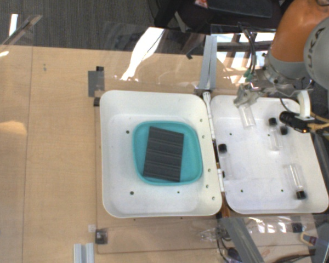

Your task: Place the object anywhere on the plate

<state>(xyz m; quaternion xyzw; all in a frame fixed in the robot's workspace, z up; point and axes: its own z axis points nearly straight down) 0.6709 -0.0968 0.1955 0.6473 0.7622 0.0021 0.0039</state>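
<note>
In the camera view, a dark ribbed block (164,154) is seen lying flat on the teal plate (194,166), in the middle of the left bin (115,147); the placing looks done; the gripper (247,95) is seen over the right bin's (318,196) far edge, and whether it is wide or narrow cannot be told.

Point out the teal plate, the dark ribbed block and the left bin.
teal plate (194,163): camera view, bare right-hand part of its surface.
dark ribbed block (164,153): camera view, middle of its top face.
left bin (153,102): camera view, white rim along its far edge.
</note>
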